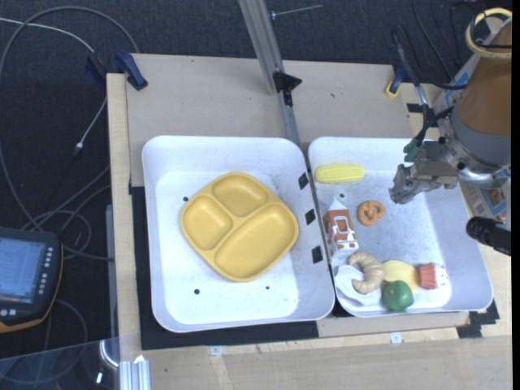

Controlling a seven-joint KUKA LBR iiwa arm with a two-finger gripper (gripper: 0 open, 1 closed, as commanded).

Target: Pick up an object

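My gripper point(404, 190) hangs over the right bin point(455, 218), near its upper middle, to the right of the pretzel point(370, 212) and the corn cob point(340, 173). Nothing shows between its fingers. Lower in the same bin lie a small red-and-white carton point(340, 229), a croissant point(367, 270), a yellow lemon-like fruit point(397, 271), a green ball point(396, 296) and a small orange-red piece point(429, 276), the last several on a white plate point(349, 289).
The left bin point(162, 218) bears a yellow divided tray point(239, 226). A metal pole point(268, 47) slants down to the seam between the bins. Cables and a tablet point(24, 275) lie on the floor at left.
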